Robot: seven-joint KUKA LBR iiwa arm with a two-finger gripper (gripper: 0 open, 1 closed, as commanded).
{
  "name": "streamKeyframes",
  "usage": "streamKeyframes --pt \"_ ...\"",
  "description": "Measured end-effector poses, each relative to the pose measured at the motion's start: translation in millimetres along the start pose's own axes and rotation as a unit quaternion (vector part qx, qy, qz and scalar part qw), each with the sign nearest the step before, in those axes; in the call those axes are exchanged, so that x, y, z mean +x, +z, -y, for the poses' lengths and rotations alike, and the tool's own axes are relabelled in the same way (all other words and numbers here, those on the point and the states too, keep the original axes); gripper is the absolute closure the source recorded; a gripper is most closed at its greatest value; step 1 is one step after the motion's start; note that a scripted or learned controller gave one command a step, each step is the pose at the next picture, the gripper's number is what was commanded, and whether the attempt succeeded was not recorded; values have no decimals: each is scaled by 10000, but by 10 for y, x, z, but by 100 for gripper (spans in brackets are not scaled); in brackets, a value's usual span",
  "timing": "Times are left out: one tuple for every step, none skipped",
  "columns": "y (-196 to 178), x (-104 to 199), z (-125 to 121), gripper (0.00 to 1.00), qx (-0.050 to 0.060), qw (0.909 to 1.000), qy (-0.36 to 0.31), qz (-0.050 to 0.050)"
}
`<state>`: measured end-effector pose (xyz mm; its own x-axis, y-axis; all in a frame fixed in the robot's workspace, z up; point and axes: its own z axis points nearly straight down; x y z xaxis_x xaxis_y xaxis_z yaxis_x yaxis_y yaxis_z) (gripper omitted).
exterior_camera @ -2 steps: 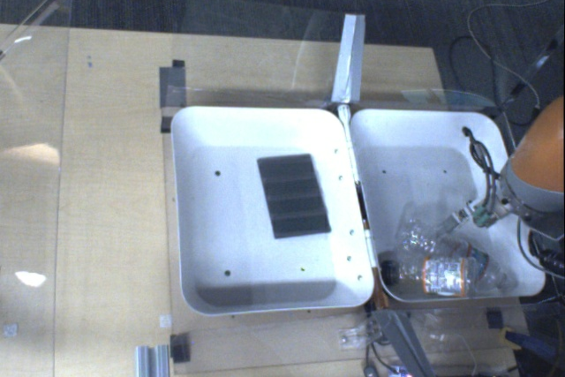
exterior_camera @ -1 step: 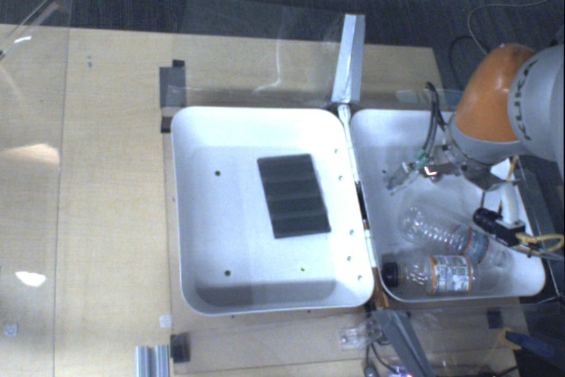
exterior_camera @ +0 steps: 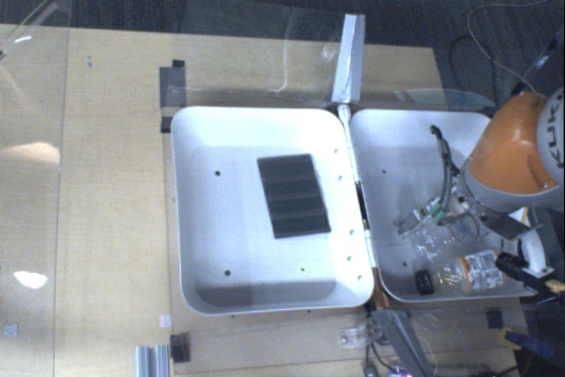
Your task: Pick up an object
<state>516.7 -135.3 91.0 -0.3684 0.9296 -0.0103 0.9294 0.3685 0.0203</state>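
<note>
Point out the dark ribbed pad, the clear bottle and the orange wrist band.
dark ribbed pad (exterior_camera: 294, 195), camera view, centre of its top face.
clear bottle (exterior_camera: 468, 271), camera view, middle of its body.
orange wrist band (exterior_camera: 509, 148), camera view, its curved top.

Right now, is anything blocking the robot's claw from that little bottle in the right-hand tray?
Nothing visible does. The gripper hangs among clear plastic clutter, and the small bottle lies just below it in the right bin.

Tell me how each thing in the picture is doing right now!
Dark ribbed pad: lying flat in the middle of the left bin, slightly turned.
Clear plastic bottle: on its side near the right bin's front edge, black cap on.
Arm: reaching down over the right bin.
Gripper: low in the right bin, above the bottle.
</note>
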Motion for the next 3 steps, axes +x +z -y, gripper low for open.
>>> streamKeyframes --pt "26 107 -623 0 31 9993 360 -22" --pt "-99 111 -652 100 -2 9994 349 -19" --pt "-935 442 -1295 100 70 9983 577 -36"
